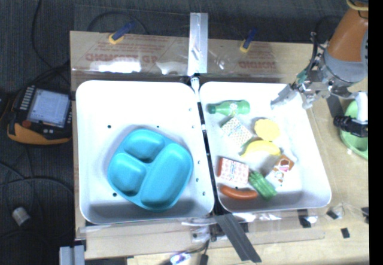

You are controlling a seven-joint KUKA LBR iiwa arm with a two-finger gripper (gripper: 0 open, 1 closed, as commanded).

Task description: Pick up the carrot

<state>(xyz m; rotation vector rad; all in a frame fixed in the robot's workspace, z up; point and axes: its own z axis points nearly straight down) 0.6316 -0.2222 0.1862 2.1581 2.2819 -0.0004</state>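
From my console, the grey two-finger gripper [281,100] sits at the end of the arm, over the far right corner of the right-hand white bin [316,162]. The view is too small for me to tell whether it is wide or narrow, and I see nothing held in it.

Nearest it in that bin lies a green plastic bottle [228,107] on its side, by the far wall. Nearer the camera are a checked white packet [236,131], a round yellow toy fruit [267,129] and a yellow banana-shaped piece [260,148]. Then come a small red-and-white carton [231,170] and a second little printed box [281,169]. Their printing is too blurred for me to read.

The carrot [237,192], a long orange-red piece, lies flat along the near wall, well apart from the gripper. A ridged green piece [262,185] touches its right end; I cannot tell if they are joined.

The left-hand white bin [96,102] holds a blue sectioned plastic tray [151,168]. Behind both bins a clear sheet [131,57] carries reddish lettering I cannot make out.
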